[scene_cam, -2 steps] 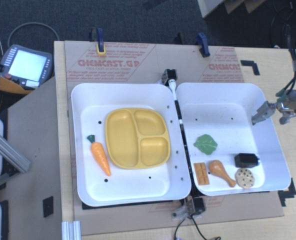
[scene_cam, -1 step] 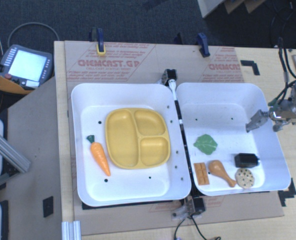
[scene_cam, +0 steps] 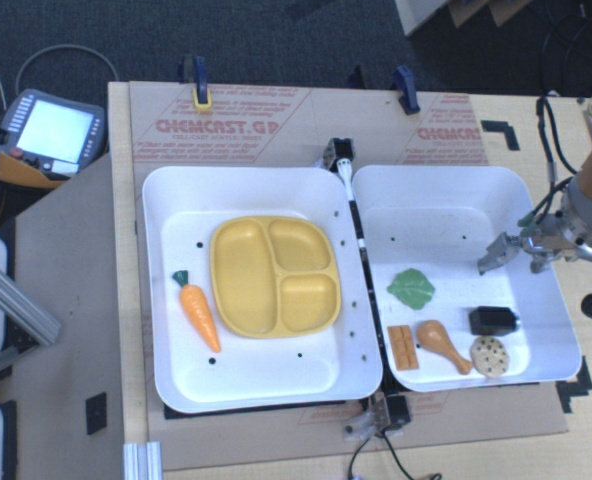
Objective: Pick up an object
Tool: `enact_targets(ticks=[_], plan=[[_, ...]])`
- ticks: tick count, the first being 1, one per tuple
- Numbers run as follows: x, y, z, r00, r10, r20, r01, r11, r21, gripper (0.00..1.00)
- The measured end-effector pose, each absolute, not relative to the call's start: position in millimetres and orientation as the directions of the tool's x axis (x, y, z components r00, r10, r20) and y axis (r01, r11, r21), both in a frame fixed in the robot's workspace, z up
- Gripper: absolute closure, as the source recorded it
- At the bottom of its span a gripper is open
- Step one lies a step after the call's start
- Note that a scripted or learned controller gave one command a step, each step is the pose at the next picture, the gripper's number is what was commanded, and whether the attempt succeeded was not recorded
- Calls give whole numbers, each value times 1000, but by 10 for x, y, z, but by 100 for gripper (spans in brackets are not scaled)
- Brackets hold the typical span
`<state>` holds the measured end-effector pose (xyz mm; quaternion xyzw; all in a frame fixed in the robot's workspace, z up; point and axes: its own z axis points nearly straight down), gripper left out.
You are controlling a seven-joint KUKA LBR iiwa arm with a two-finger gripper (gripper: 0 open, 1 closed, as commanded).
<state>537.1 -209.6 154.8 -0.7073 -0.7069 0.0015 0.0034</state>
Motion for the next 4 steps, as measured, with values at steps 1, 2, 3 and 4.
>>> enact_targets(ticks=[1,2,3,4], plan=[[5404,-1997,1031,-1,1000,4,1000,1,-8,0],[5422,-2013,1172,0,1000,-1,1000,0,0,100],[5529,-2052,1669,-1,1000,-4,1000,1,7,100],[5507,-2133,2139,0,1000,-4,1000,0,7,100]])
